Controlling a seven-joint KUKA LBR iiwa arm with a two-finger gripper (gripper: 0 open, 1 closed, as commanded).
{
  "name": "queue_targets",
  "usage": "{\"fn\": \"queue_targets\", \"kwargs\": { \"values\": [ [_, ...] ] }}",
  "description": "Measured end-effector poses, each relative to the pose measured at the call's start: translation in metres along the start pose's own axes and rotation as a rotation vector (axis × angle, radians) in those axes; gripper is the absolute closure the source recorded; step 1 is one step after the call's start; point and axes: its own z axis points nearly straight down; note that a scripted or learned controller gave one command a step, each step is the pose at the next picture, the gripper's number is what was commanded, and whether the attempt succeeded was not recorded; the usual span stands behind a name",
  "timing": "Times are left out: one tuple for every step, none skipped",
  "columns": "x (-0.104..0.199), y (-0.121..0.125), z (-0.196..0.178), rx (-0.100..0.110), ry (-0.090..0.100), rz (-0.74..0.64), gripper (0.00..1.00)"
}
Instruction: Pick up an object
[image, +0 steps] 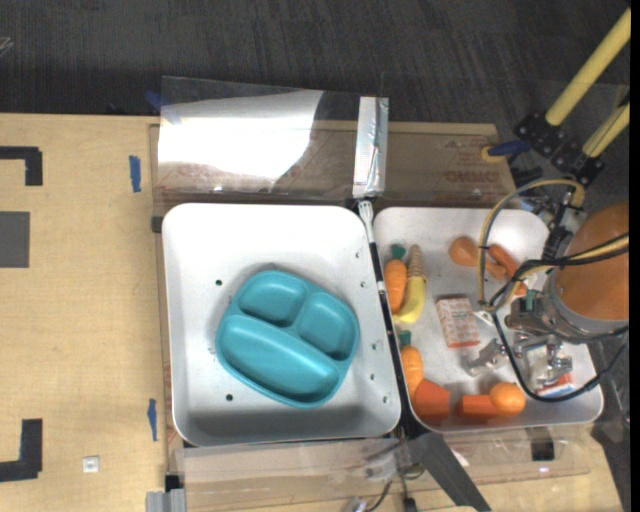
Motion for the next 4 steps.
{"fn": "queue_targets", "kwargs": {
  "values": [
    [-0.084, -0.120, 0.003, -0.006, -0.003, 0.078, 0.00],
    [-0.012, -0.080, -0.005, -0.010, 0.002, -0.099, 0.00],
    [0.003, -0.091, 0.003, -0.012, -0.011, -0.419, 0.00],
    [0.020, -0.045, -0.015, -0.011, -0.011, -0.555, 0.00]
  ]
}}
